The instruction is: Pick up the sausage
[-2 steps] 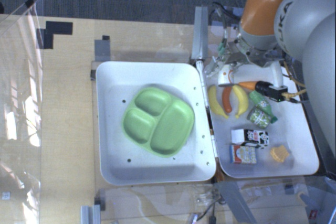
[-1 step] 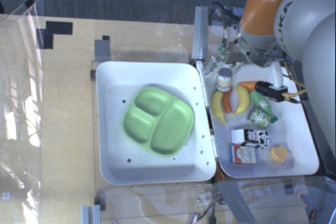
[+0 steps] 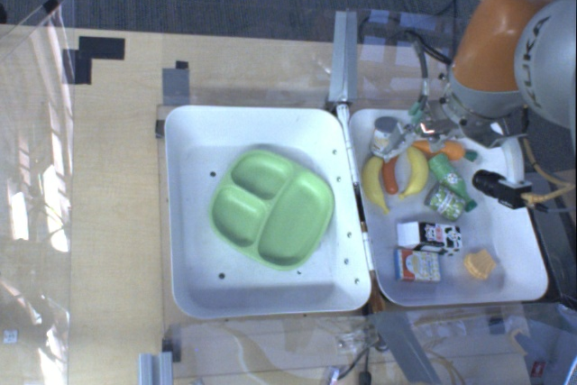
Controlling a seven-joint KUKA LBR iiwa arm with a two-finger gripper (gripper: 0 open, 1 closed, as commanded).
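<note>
1. Pale wooden tabletop carries two white bins.
2. Your sausage lies in the right bin, between two bananas.
3. Tool hovers nearby; grip state unreadable.
4. Likely light, smooth: grasp mid-length.

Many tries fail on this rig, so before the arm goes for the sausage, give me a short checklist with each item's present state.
1. Sausage in view in the right bin: ok.
2. Clear room beside the sausage: not ok, a banana and another banana flank it.
3. Gripper above the sausage: not ok, it sits toward the bin's far edge.
4. Finger opening: cannot tell.
5. Green plate out of the way in the left bin: ok.
</note>
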